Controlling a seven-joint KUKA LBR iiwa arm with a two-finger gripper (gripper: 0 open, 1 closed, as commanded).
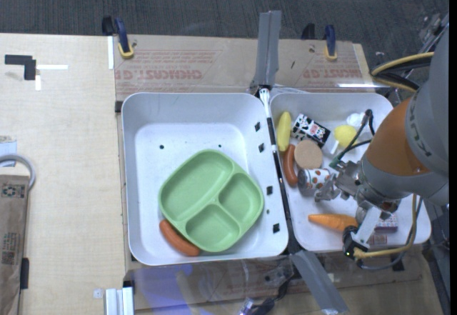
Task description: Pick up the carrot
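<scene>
The tool [330,189] hangs just beside the carrot [333,221] in the right bin [308,241], likely lining up a grasp. Whether it is apart or together, I cannot tell

glossy plastic green plate [211,201], matt wood bench [64,163]

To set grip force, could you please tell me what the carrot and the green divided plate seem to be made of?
The carrot looks like plastic, probably a toy: even orange, smooth. The green divided plate looks like matte plastic: uniform colour, rounded rims.
</scene>
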